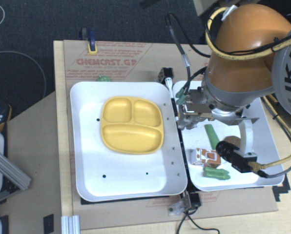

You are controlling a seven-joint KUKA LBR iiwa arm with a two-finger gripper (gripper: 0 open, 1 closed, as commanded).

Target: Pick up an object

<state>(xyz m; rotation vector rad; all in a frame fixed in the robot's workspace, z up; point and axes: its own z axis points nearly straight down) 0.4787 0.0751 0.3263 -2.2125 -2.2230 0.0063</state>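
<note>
The big grey arm with its orange band hangs low over the right-hand shallow white bin (pixel 270 130), and its wrist bulk hides the gripper (pixel 192 112); whether it is released or clenched I cannot tell. The loose pieces lie toward five o'clock from that metal head: a slim green stick (pixel 212 135) with its long axis running roughly twelve to six, a small brown-and-white patterned block (pixel 206 156), and a knobbly green pod-shaped toy (pixel 217 173) lying crosswise. The stick looks nearest.
</note>
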